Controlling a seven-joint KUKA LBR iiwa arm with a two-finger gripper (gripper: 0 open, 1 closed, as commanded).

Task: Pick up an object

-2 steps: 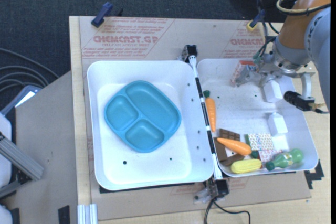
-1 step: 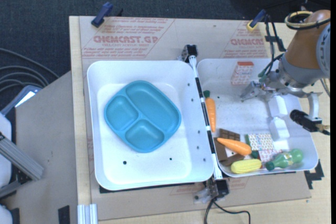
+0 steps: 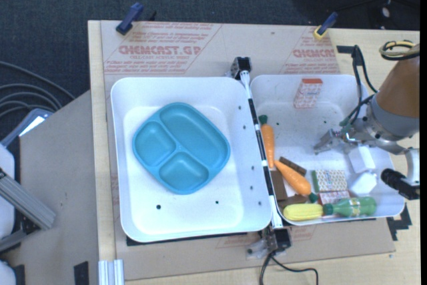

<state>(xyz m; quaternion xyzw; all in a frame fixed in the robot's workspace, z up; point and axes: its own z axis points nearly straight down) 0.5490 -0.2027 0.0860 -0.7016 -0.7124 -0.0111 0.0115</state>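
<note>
Brown cardboard-topped desk carries two shallow white plastic bins side by side. Left bin holds a blue sectioned plastic plate, three compartments, lying flat near the bin's middle. Right bin holds the small stuff, mostly crowded along its near edge and left wall.

Grey arm w/ orange band comes in from the right edge, wrist angled down and leftward over the right bin's right half. Metal claw points left, low over bare bin floor; its fingers look spread, w/ nothing between them.

Objects for picking, all in right bin: green plastic bottle lying on its side at the near edge, just right of a yellow corn cob toy. Two orange carrot toys: one along the left wall, the other slanted beside a dark brown flat bar. Small patterned white packet near the bottle. Red-and-white small box at the far side, well apart from the rest.
</note>
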